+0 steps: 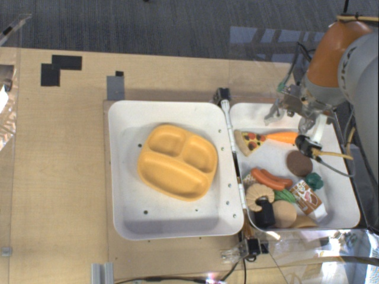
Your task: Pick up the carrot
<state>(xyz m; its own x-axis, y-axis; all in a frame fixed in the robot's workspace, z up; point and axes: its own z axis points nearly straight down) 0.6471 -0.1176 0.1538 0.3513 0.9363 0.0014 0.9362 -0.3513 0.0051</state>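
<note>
Carrot [280,138] lies flat in the right bin [354,201], upper part, orange body pointing left-right, just right of the pizza slice [249,141] and touching or nearly touching it. From my seat the fingers [272,115] look spread apart w/ nothing between them; gripper [289,113] hangs just above the carrot in the frame, over the bin's upper edge, not touching it as far as I can tell. Further out, the wrist hardware, then the orange band [331,55] and grey arm [362,70] at upper right of the frame.

Lower in the same bin: a brown round piece [299,163] below-right of the carrot, a sausage [270,179] to its left, a green item [314,180], a small printed box [307,197], plus beige and dark pieces crowded at the bottom, hard to tell apart.

Left bin [124,218] sits center frame, holding a yellow divided tray [177,161] tilted a bit. Both bins rest side by side on the tan surface [53,176]; black marks [59,68] at upper left.
</note>
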